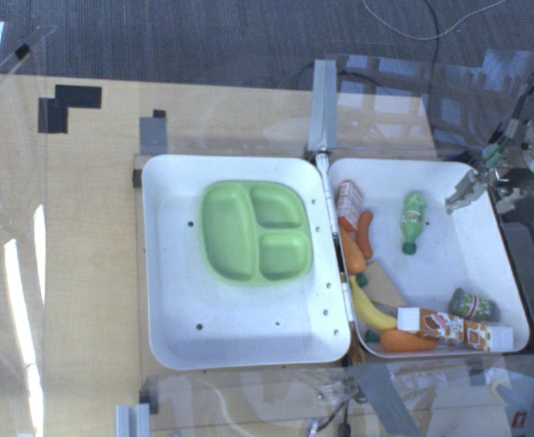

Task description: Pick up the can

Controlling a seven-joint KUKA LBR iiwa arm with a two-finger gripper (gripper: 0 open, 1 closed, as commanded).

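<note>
The can (472,304) lies on its side in the near right corner of the right bin (449,244), just behind a juice box (454,328), and nothing is picked up yet, because the claw (472,188) hangs open and empty over the bin's far right edge.

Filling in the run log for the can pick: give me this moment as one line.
gripper: over right bin's far right edge, holding nothing | can: on its side, near right corner of right bin, untouched | green bottle: mid-bin
</note>
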